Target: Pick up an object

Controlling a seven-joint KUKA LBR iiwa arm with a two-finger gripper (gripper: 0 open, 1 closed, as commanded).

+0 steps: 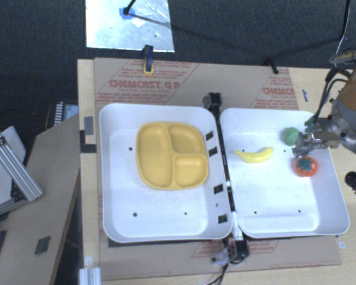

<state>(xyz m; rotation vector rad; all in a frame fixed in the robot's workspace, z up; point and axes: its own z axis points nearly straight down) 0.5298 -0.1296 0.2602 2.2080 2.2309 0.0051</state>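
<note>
In the right bin [285, 218] lie a yellow banana [254, 155], a green round object [291, 136] and a red tomato-like object [305, 167] with a green top. My gripper [303, 145] reaches in from the right and hovers at the bin's right side, between the green object and the red one, just above the red one. Nothing is visibly held in it.
The left bin [124, 218] holds a yellow divided plate [171, 155]. A black hinge strip [222, 165] runs between the bins. Cables [338, 52] hang at the right by the arm. Bare bin floor lies in the front half of the right bin.
</note>
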